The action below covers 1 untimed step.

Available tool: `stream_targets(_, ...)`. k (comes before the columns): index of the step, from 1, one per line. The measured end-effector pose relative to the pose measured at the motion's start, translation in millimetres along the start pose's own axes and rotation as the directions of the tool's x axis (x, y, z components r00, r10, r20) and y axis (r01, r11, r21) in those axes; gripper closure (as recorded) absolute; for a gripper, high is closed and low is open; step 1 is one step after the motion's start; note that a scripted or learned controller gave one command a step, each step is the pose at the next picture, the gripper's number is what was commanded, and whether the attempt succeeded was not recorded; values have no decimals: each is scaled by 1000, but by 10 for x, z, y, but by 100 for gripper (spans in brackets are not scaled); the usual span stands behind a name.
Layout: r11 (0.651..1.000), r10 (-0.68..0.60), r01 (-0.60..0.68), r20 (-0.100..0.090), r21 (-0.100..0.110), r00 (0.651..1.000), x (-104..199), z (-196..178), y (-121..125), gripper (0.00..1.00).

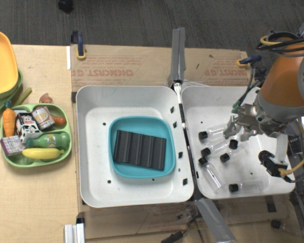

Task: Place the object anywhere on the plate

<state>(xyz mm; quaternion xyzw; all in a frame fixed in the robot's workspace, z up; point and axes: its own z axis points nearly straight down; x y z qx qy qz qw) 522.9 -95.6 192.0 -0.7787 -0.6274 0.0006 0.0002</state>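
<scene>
Gripper (234,130) sits low in the right bin (243,184), over a scatter of clear vials with black caps (213,175); whether it is parted or clamped can't be told. The teal plate (119,130) waits in the left bin (91,151), already bearing a dark ribbed block (140,149). Likely a pick attempt among the vials, since the plate stands well apart.
</scene>
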Motion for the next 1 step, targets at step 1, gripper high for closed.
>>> stream_targets(1,1000,0,0,0,0,1000,0,-1,0,0)
